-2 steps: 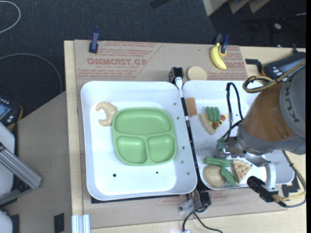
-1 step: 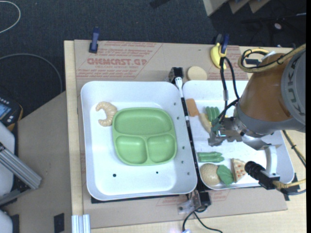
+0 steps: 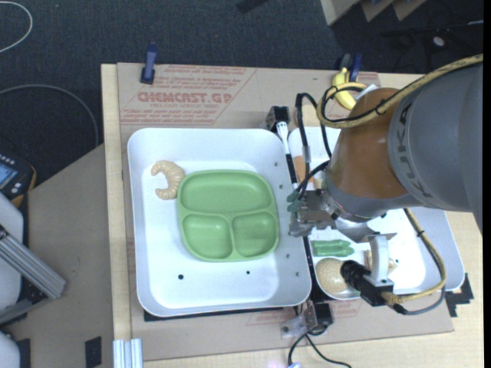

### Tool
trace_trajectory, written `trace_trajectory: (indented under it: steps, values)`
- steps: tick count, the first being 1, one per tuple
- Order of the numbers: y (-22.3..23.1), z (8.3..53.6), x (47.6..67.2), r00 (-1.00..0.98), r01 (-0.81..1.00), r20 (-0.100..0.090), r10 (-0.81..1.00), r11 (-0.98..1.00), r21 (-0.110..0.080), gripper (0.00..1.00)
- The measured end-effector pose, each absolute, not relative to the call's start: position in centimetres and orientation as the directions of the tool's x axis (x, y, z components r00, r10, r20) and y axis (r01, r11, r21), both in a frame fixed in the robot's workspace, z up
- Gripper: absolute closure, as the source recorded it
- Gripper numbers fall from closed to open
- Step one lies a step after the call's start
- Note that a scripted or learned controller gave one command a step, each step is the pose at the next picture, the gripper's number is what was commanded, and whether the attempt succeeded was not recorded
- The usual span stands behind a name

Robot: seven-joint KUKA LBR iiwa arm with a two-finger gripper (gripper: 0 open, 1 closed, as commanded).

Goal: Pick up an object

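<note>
You can see a few things the arm could pick up. In the right bin point(image 3: 430, 261), a small green piece point(image 3: 331, 247) lies flat, and just below it sits a round tan thing point(image 3: 330, 274) near the bin's front edge. Both rest on the bin floor — nothing looks lifted yet. The gripper point(image 3: 305, 215) hangs right over the line where the two bins meet, just above the green piece, but the big grey and orange arm point(image 3: 391, 156) hides so much of it that you cannot tell its state. In the left bin point(image 3: 146, 205), a green plate with three parts point(image 3: 228, 213) lies in the middle, and a curled tan croissant point(image 3: 167, 178) touches its top left corner. So I think the pick is not done — the grab and the lift are left.
</note>
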State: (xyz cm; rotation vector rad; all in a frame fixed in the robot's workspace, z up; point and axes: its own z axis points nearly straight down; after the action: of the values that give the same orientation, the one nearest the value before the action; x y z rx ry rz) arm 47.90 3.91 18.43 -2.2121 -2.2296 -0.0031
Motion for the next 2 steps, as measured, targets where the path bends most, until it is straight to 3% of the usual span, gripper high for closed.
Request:
trace_trajectory:
  steps: [1,2]
  values:
    - [5.9,34.7,48.1,-0.006,1.000,0.004,1.000,0.006,0.019,1.00]
    - [0.7,49.7,48.0,0.002,1.000,0.000,1.000,-0.002,0.020,1.00]
